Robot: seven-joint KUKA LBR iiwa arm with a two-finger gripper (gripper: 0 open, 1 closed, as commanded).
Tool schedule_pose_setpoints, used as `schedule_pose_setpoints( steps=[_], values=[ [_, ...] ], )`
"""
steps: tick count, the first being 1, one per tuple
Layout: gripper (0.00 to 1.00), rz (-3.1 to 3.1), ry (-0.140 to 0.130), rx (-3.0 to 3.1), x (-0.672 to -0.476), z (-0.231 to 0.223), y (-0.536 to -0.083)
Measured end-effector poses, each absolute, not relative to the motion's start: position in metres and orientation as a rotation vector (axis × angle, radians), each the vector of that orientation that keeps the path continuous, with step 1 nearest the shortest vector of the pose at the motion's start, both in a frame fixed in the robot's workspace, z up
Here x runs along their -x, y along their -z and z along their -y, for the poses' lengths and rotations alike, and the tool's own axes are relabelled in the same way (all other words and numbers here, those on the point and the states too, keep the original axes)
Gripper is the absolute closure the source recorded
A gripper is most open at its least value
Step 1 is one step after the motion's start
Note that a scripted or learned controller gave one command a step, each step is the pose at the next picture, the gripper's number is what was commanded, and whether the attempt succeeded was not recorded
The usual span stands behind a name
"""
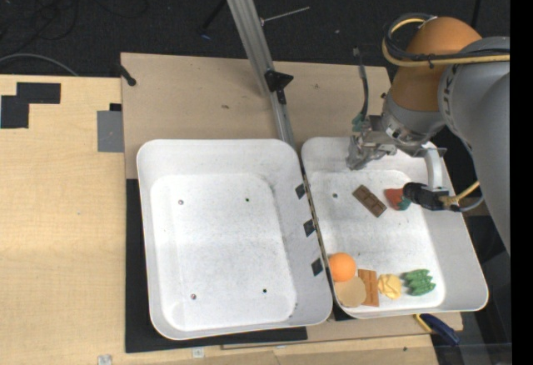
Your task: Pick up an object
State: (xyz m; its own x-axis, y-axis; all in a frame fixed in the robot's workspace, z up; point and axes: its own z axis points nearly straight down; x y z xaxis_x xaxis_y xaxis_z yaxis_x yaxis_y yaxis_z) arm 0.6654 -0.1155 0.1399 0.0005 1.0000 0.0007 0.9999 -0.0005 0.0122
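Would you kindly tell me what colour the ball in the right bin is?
Orange; the ball shows clearly in the camera view.

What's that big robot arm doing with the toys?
The gripper on the grey arm hangs over the far end of the right bin. A brown block, a red piece, an orange ball and green toy lie in that bin. Nothing is picked up yet.

Readable text: none
Labels/brands: none legible on the bins (225, 157), the bench or the arm
Numbers/signs: none legible
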Motion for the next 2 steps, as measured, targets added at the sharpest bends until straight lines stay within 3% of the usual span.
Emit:
schedule_pose_setpoints(
  steps=[1,2],
  values=[
    [1.00,-2.219,-0.004,-2.218,-0.662,0.113,-0.202],
    [1.00,-2.221,-0.001,-2.220,-0.663,0.115,-0.224]
  ],
)
